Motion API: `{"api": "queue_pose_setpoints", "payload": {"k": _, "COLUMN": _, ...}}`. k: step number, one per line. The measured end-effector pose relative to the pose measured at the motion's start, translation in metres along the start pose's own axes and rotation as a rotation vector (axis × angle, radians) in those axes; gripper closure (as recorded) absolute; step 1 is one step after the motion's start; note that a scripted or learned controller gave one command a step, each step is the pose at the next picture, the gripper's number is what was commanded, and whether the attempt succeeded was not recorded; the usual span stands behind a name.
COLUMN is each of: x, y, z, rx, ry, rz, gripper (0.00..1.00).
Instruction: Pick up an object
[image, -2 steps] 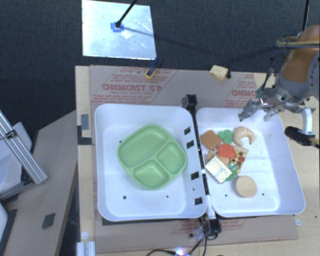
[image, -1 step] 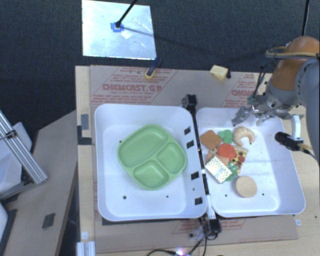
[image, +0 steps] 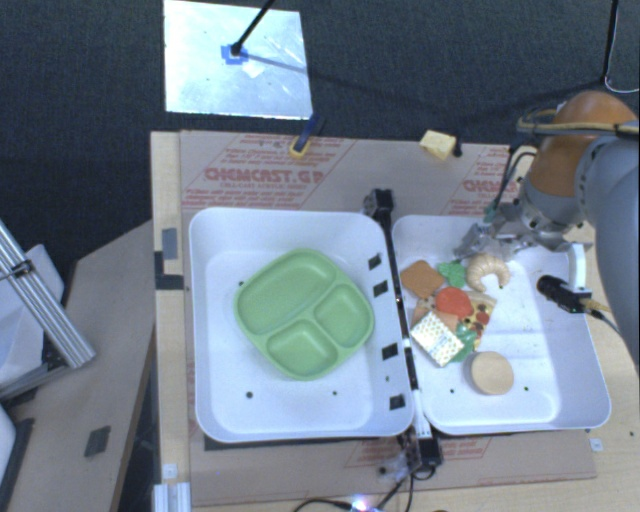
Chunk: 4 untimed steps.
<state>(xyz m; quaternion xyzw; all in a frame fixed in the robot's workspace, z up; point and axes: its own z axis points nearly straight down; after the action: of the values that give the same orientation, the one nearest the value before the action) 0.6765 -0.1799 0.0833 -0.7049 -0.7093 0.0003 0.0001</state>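
While hand (image: 487, 243) hovers by croissant (image: 488, 268), grip unreadable: two white bins (image: 300, 225), one green tray (image: 303, 313).

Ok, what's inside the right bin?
The right bin holds a pile of toy food: croissant, round disc, checkered block, red piece. Whatever lies under the pile is covered.

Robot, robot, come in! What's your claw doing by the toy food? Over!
Gripper above right bin's far edge, by the croissant. Fingers' state unclear. Croissant lying in the bin, packed against other toy food. Green tray in left bin.
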Motion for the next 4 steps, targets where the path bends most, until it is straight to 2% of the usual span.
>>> {"api": "queue_pose_setpoints", "payload": {"k": 1, "x": -0.001, "y": 0.002, "z": -0.014, "rx": -0.006, "ry": -0.003, "rz": -0.002, "gripper": 1.00}}
{"api": "queue_pose_setpoints", "payload": {"k": 3, "x": -0.017, "y": 0.004, "z": -0.114, "rx": -0.009, "ry": -0.002, "rz": 0.004, "gripper": 1.00}}
{"api": "queue_pose_setpoints", "payload": {"k": 4, "x": -0.017, "y": 0.005, "z": -0.144, "rx": -0.007, "ry": -0.001, "rz": 0.003, "gripper": 1.00}}
